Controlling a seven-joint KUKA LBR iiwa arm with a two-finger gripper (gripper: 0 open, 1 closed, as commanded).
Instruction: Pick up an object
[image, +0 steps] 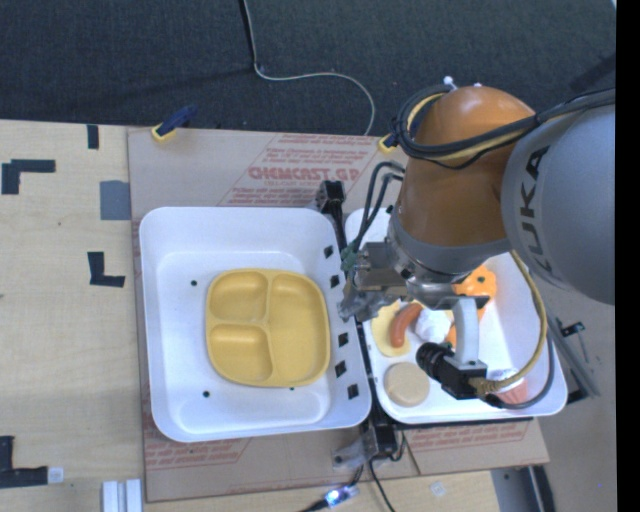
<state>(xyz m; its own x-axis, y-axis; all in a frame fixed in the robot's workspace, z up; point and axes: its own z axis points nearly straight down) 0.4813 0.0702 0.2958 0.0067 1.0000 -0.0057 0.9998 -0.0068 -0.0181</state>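
Hovering over right bin (520, 290) at frame's centre-right, we're at approach step; jaws' state we cannot tell. Next: descend onto sausage (402, 324) or round biscuit (407, 383).

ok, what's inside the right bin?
Visible in the right bin: a sausage-like piece, a tan round disc, something orange. The arm covers the rest.

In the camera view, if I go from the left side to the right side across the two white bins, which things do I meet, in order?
Left white bin → yellow divided plate → sausage → orange piece at the right bin's far side, partly under the arm.
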